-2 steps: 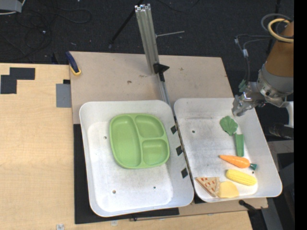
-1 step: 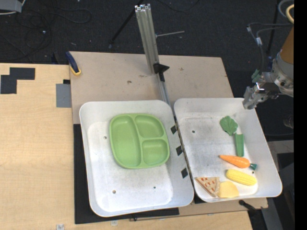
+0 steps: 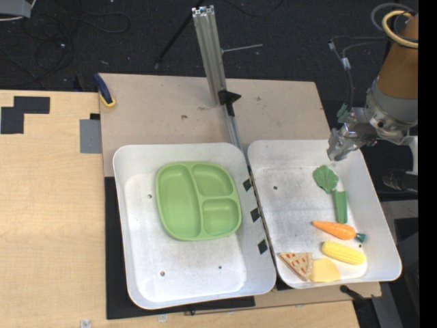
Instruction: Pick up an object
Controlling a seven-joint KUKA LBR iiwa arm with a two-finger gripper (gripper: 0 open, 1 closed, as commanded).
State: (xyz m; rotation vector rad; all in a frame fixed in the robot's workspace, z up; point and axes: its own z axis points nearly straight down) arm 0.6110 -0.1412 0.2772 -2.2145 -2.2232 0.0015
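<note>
1. The left bin (image 3: 136, 265) carries a green divided plate (image 3: 199, 200) lying flat toward its far half, nearer the edge it shares with its neighbour.
2. The right bin (image 3: 293, 203) carries all the small toys along its right and near edges.
3. The arm (image 3: 399, 74) comes in over the right bin's far right corner, and the gripper (image 3: 339, 147) hangs above that corner. I cannot tell how its tips are set, and nothing is seen caught in it.
4. A green leafy vegetable (image 3: 332, 188) lies just inside that corner, close below the gripper.
5. A carrot (image 3: 336, 230) lies near the right edge.
6. A corn cob (image 3: 343, 253) lies just nearer than the carrot.
7. A pizza slice (image 3: 297, 264) lies at the near edge.
8. A yellow piece (image 3: 325, 270) touches the pizza slice's right side.
</note>
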